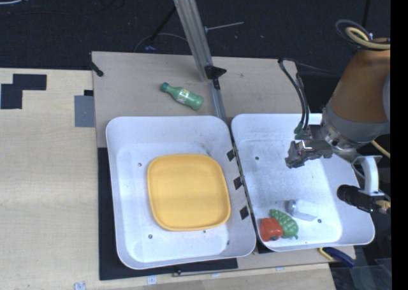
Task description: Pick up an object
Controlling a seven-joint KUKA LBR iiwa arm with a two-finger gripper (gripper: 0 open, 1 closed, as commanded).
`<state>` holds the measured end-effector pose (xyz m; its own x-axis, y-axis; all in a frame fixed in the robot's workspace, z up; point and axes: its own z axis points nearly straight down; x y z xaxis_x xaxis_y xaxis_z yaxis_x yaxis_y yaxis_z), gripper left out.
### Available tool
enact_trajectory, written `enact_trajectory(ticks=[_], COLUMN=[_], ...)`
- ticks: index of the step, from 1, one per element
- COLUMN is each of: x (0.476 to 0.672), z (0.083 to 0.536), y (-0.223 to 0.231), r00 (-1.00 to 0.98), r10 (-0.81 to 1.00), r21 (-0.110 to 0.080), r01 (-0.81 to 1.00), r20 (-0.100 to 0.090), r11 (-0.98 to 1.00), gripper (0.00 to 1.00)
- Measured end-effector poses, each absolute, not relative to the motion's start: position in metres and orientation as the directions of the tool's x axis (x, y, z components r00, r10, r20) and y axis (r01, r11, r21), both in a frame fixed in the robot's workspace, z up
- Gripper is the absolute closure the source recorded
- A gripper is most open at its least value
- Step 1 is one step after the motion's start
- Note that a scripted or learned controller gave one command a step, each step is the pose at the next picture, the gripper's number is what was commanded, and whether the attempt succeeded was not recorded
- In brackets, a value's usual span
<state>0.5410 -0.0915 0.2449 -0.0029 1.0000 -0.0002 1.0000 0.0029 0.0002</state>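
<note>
In the right bin, near its front edge, lie a red and green toy vegetable and a small grey and white object just behind it. My gripper hangs over the middle right of that bin, well behind both objects, with nothing visible between its fingers. A yellow plate rests flat in the left bin.
A green bottle lies on its side on the bench behind the left bin. A slanted aluminium rail rises from the bench between the bins. Black clips line the divide between the bins.
</note>
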Motion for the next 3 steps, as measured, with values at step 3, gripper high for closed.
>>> enact_trajectory(ticks=[3], x=[0.551], z=[0.22], y=[0.057], r00=[-0.003], r10=[1.0], r21=[-0.001], r01=[1.0], r20=[0.0], r11=[0.003], gripper=[1.0])
